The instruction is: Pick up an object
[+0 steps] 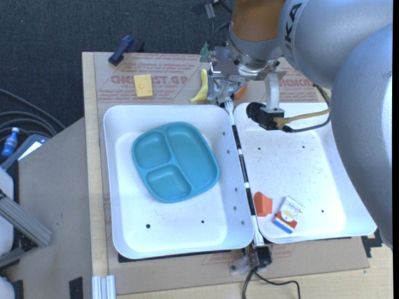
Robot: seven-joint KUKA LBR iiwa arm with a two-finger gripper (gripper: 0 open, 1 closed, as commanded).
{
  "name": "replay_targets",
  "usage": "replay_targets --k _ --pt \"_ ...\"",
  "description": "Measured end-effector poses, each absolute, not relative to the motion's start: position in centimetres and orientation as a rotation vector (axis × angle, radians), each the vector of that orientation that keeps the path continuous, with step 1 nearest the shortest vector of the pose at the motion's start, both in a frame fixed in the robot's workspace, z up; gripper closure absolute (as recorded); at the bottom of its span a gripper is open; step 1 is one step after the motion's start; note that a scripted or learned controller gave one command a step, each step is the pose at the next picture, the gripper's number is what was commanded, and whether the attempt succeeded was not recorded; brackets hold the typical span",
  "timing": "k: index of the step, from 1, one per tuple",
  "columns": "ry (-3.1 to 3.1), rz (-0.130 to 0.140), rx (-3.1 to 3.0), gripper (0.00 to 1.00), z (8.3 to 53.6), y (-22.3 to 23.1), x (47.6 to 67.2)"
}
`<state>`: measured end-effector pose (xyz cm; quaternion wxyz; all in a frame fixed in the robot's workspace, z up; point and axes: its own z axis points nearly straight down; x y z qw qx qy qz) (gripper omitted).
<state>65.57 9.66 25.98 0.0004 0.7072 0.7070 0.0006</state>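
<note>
1. The big grey arm (336,36) reached in from the right, with its orange band (259,8) near the top of the picture.
2. The pincer (223,95) hung at the far end of the wall between the two white bins. I could not tell if it was open, closed, or holding something.
3. The left bin (118,185) held a blue plate (175,161) with three parts, lying flat in the middle.
4. The right bin (312,167) held a small orange block (262,204) near its front left corner.
5. Just beside the block lay a little white box (288,215) with red and blue on it.
6. A yellow banana (201,89) lay on the table (100,167) behind the bins, close to the pincer.
7. A yellow square (143,86) and a dark blue thing (121,50) lay farther left on the table.
</note>
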Motion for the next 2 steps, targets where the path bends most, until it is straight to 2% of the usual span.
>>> replay_targets --k 1,2 --pt "2.221 -0.003 2.223 1.00 27.3 4.9 63.0" --pt "2.223 0.001 2.220 1.00 24.0 8.6 65.6"
